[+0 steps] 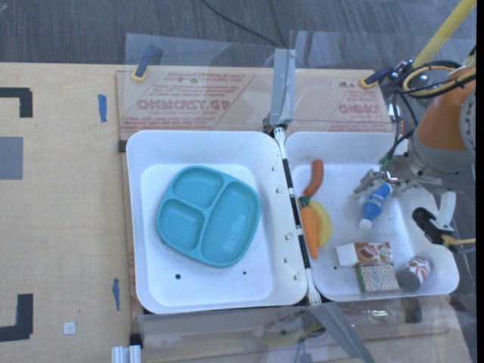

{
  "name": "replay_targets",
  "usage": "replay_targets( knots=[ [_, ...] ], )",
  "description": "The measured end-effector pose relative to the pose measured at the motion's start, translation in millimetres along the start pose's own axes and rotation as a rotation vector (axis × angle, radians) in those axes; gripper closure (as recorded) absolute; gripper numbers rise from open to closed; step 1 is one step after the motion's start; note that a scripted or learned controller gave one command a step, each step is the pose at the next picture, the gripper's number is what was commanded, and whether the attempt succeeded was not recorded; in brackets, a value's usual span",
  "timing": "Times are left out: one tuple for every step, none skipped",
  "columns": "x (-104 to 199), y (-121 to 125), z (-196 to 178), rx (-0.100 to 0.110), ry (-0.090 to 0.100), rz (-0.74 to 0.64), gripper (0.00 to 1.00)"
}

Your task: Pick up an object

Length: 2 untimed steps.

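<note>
My gripper [383, 178] hangs over the right bin [342, 281], near its right side. Its tip sits right above the upper end of a small blue bottle [374, 201] with a white cap, which lies tilted on the bin floor. Whether the gripper touches the bottle is unclear. To the left lie a brown sausage [315, 177], an orange carrot [309, 231] and a yellow banana [324, 222]. At the front of the bin lie a white and brown carton [364, 253], a green box [376, 278] and a small can [414, 271].
The left bin [144, 203] holds a turquoise divided plate [209, 215]. A ridge [291, 218] separates the two bins. The arm's grey body with its orange band [446, 123] and cables cover the right bin's far right corner.
</note>
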<state>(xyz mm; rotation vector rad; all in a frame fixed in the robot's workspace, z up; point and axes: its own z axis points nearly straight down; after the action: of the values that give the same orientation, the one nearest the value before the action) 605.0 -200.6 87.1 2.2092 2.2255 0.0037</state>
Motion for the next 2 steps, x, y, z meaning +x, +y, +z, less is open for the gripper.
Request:
replay_targets(
  knots=[
    [-18,4,-24,0.002,0.006,-0.003,0.0],
    [-12,1,-1,0.001,0.011,-0.002,0.0]
  ],
)
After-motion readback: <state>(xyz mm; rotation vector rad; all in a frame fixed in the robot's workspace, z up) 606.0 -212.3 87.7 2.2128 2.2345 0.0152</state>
